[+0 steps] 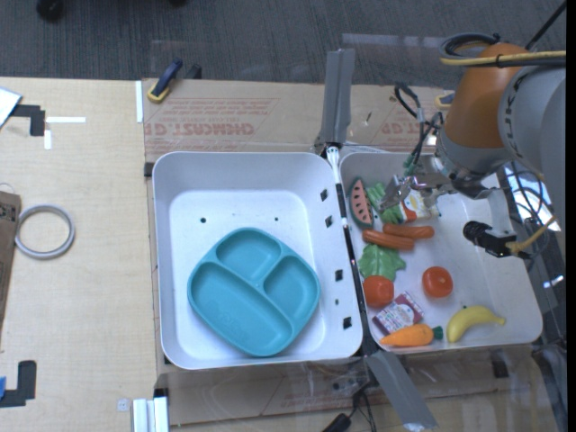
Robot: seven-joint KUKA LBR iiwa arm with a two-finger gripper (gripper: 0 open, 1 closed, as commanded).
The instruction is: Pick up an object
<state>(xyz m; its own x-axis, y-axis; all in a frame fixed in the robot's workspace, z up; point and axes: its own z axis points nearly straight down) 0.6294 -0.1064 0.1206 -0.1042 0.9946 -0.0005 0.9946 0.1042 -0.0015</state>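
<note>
The camera view looks down on a desk [72,313] bearing two shallow white bins side by side. The left bin [180,187] holds one thing, a teal divided plate [254,289] with three compartments, lying flat toward the bin's near side. The right bin [513,286] holds a scatter of toy food: a watermelon slice [360,203] against its left wall, an orange sausage [398,236] just right of that, a green leafy piece [380,261] below it, a red tomato [378,290] touching the leaf's lower edge, a second tomato [437,282] apart to the right, a small pink packet [397,314], a carrot [409,336] along the near wall and a banana [472,320] toward the near right corner. The arm reaches in from the right, its gripper [399,196] low over the bin's far left part, just above the sausage and beside the watermelon slice. How its grasp stands cannot be told. A tape roll [41,230] lies on the desk, well left of the bins.
</note>
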